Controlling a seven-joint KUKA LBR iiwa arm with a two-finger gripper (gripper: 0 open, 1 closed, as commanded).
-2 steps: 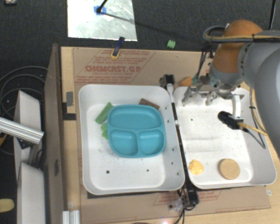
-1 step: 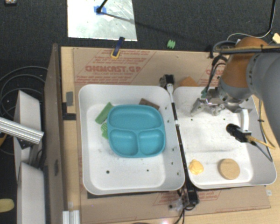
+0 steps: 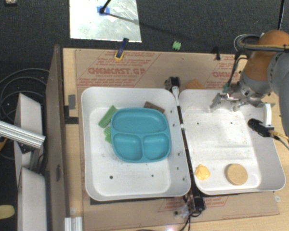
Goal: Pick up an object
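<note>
The grey arm with its orange band reaches over the far edge of the right-hand shallow white bin (image 3: 260, 143), and its two-finger gripper (image 3: 220, 101) hangs near that bin's far left corner, close to the central divider where the two bins meet. From this slanted overhead angle the metal fingers blur into the pale bin floor, so whether they stand apart or together cannot be told; nothing visible sits between them.

The likeliest things to pick lie well away from the gripper, toward the near wall of the same right bin. A round, flat tan disc like a biscuit or wooden puck (image 3: 237, 173) rests near the middle of that near wall, and a small lumpy yellow piece (image 3: 202, 172) sits just to its left, near the divider. The two are close but apart. Both lie toward the camera from the gripper, the yellow piece almost straight along the divider, the disc further out into the bin. Neither has a clear long axis, so approach angle should matter little; the disc looks low and may be awkward to pinch.

Across the divider, the left white bin (image 3: 94, 177) holds a blue three-compartment plastic tray (image 3: 140, 134), with green pieces (image 3: 107, 117) and a brown edge (image 3: 154, 106) tucked behind it
</note>
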